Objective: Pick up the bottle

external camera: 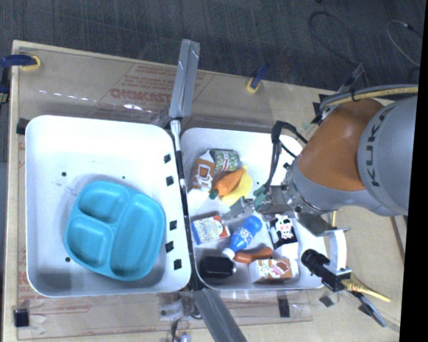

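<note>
Two shallow white bins sit side by side on the bench, with one grey arm reaching in from the right. The left bin holds a single blue divided tray with three compartments. The right bin holds a crowd of small items: one blue bottle with a white cap, one orange carrot-like toy beside a yellow piece, a green-labelled packet, an orange-printed packet, a small carton with red and blue print, a black-and-white cow-print carton, a black rounded object, a sausage-shaped orange piece and a pink-printed packet. The bottle lies on its side near the bin's middle, cap pointing toward the lower left, between the small carton and the cow-print carton. The gripper is low over the bin, just above the bottle's upper end; whether its fingers are wide or narrow cannot be told, and nothing is visibly between them
</note>
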`<move>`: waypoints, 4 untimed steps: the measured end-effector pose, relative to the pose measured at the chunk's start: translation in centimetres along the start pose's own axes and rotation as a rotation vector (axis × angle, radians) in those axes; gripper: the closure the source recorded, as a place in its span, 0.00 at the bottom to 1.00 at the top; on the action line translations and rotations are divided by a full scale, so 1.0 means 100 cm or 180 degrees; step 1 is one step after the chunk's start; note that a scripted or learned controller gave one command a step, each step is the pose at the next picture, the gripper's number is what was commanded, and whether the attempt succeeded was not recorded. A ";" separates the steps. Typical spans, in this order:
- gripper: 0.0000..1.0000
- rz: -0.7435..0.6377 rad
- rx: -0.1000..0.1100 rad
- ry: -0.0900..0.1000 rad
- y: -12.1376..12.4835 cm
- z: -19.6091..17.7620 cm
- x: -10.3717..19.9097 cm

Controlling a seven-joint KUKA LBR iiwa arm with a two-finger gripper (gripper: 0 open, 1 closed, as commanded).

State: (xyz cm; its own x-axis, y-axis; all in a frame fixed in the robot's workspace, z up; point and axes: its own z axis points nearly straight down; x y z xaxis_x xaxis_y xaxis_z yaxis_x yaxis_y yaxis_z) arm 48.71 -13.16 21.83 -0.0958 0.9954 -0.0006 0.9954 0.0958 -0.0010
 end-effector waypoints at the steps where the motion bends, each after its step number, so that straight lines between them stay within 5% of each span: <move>1: 0.00 -0.0319 -0.0076 -0.0037 0.007 0.107 -0.037; 2: 0.00 -0.0318 -0.0075 -0.0038 0.007 0.107 -0.037; 3: 1.00 -0.0338 -0.0074 -0.0040 0.008 0.097 -0.037; 4: 0.00 -0.0339 -0.0075 -0.0041 0.008 0.097 -0.037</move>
State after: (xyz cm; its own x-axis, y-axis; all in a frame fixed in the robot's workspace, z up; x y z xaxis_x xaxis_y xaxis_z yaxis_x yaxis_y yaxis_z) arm 49.81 -16.75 12.10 -0.2010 0.9795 -0.0145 0.9793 0.2012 0.0217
